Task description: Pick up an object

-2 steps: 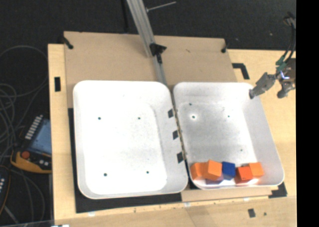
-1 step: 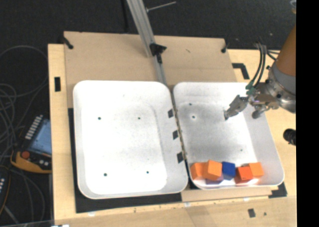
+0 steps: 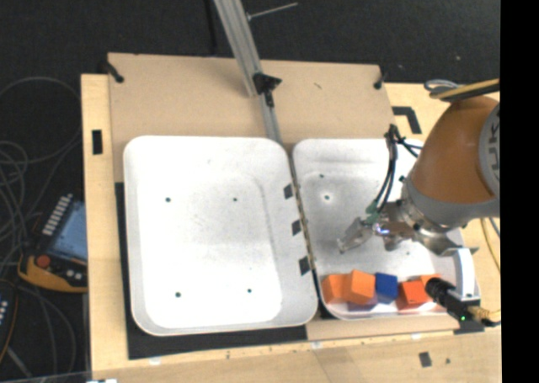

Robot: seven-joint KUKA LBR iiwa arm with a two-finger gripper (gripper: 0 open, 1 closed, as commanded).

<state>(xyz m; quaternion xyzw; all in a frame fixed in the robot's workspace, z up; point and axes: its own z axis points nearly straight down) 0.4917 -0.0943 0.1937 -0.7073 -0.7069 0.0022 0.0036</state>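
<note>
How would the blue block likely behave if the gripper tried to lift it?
The blue block looks rigid and flat-faced, so it probably won't roll. It sits tight between orange blocks by the bin wall, so fingers may struggle to fit beside it.

Lighting even and fairly bright from overhead. White bins (image 3: 210,230) near overexposed, surface detail washed out. Floor beyond the bench (image 3: 244,91) dark. Shadows faint. Overall sharpness soft, slightly grainy.

handheld pendant (image 3: 52,248) on floor left of bench; slanted metal rail (image 3: 240,36) behind bins; loose cables (image 3: 21,129).
</note>
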